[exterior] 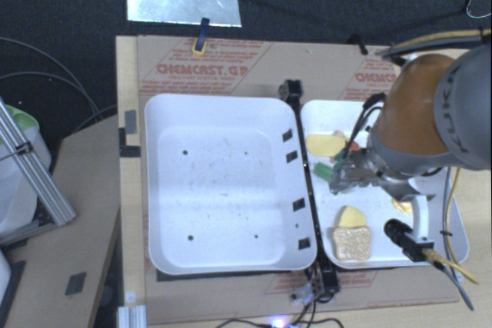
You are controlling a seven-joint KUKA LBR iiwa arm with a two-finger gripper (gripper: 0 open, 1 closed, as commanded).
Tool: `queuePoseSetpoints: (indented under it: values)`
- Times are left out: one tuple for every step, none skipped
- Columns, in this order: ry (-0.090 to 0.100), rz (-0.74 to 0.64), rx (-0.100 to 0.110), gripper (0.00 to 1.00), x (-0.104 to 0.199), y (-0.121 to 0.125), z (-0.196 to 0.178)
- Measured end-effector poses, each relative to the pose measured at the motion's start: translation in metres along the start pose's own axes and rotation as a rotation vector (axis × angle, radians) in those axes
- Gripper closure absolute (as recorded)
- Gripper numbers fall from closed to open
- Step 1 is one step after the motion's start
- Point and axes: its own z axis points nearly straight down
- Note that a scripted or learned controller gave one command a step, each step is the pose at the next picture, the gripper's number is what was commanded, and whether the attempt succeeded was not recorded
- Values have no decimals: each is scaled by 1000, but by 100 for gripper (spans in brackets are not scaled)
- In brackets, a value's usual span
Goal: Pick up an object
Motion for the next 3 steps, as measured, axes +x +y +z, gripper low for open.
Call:
queuePoseSetpoints:
  values:
    - [1, -2, 3, 100, 98, -11, -44]
    - [-1, 3, 13, 100, 167, -13, 5]
    - [2, 9, -11, 100, 147, 2, -221]
